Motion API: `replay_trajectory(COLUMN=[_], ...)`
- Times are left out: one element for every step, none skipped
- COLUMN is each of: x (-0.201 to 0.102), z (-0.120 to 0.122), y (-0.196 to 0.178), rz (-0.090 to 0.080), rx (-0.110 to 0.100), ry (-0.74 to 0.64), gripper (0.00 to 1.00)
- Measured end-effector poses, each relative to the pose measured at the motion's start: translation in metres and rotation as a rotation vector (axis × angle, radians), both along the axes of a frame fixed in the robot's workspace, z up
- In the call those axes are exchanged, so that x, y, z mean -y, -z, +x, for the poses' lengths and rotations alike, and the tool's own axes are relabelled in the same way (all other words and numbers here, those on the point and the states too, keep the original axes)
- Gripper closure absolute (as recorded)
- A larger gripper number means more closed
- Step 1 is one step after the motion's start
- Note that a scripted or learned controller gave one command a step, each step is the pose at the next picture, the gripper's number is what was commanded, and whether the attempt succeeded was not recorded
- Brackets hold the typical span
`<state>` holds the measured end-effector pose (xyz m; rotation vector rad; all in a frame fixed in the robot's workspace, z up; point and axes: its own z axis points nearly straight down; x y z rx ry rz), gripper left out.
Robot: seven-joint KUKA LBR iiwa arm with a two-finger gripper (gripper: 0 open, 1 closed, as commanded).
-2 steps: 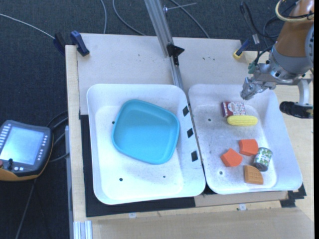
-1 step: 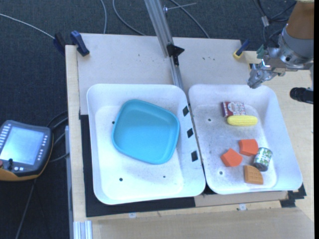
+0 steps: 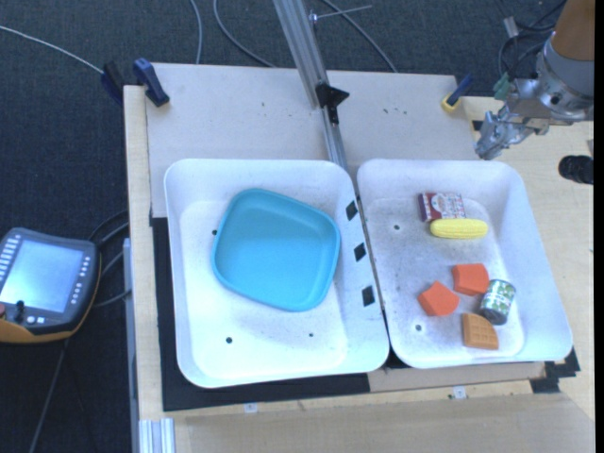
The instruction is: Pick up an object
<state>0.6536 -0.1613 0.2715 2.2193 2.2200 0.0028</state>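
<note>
Fingers (image 3: 491,144): over the bench beyond the far right corner of the right bin (image 3: 534,253), nothing between them; how far apart, cannot tell. Right bin contents, all nearer and apart from the fingers: yellow corn (image 3: 459,227) against a red packet (image 3: 440,205), two orange blocks (image 3: 470,278), a small can (image 3: 497,301), a waffle piece (image 3: 479,332). Left bin (image 3: 189,328): blue plate (image 3: 276,248).

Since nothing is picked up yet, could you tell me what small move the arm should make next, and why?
Probably move the gripper over the right bin toward the corn: it hangs beyond the bin's far rim, and the corn lies nearest.
</note>
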Motion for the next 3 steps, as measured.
replay_trajectory(x=[-0.045,-0.097,-0.142], z=[-0.015,-0.036,-0.054], y=[0.013,0.006,0.001], rz=[0.001,0.002,0.002], rx=[-0.003,-0.002,-0.002], ry=[-0.003,-0.004,-0.004], gripper=[1.0,1.0,1.0])
